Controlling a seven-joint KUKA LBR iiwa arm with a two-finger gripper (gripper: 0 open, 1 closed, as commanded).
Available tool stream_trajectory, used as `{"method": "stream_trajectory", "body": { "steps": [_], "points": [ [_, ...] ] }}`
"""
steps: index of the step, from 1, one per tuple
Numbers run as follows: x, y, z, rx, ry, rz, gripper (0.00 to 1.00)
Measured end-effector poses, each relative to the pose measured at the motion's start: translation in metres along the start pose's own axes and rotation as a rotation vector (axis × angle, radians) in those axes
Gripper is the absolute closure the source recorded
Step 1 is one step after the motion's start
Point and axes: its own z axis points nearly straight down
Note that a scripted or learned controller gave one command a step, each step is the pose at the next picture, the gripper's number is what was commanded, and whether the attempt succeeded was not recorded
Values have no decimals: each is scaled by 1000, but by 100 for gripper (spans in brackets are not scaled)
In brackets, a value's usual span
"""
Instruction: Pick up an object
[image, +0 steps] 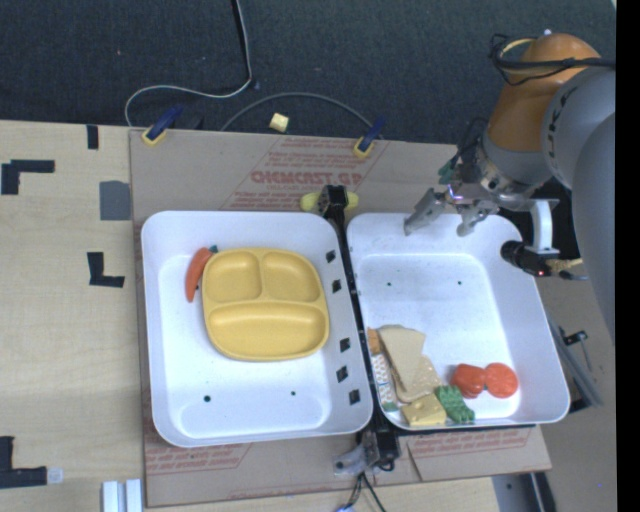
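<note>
Spread wide with nothing between its fingers, the claw (442, 219) hangs over the far rim of the right bin (525, 300), the grey arm (585, 110) with its orange band (530, 90) reaching in from the right.

Nearest the camera, the graspable things crowd the right bin's near edge: a flat yellow block (425, 410) beside a small green knobbly piece (455, 403), and next to them two round red-orange pieces (487, 380) touching each other. Just behind lie tan, bread-like slices (408, 360), stacked and tilted against the bin's left wall, with a speckled strip at their left edge — too small to tell what it is. All of these sit well apart from the claw.

In the left bin (170, 380), a yellow divided plate (266, 303) lies in the far half, an orange carrot-shaped piece (196, 273) just beside its left rim. Both bins rest on brown cardboard (300, 165) atop the counter (60, 330).
</note>
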Motion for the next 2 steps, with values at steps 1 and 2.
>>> {"method": "stream_trajectory", "body": {
  "steps": [1,2],
  "points": [
    [1,0,-10,0,0,-2,100],
    [-13,-81,-35,1,-1,4,100]
  ]
}}
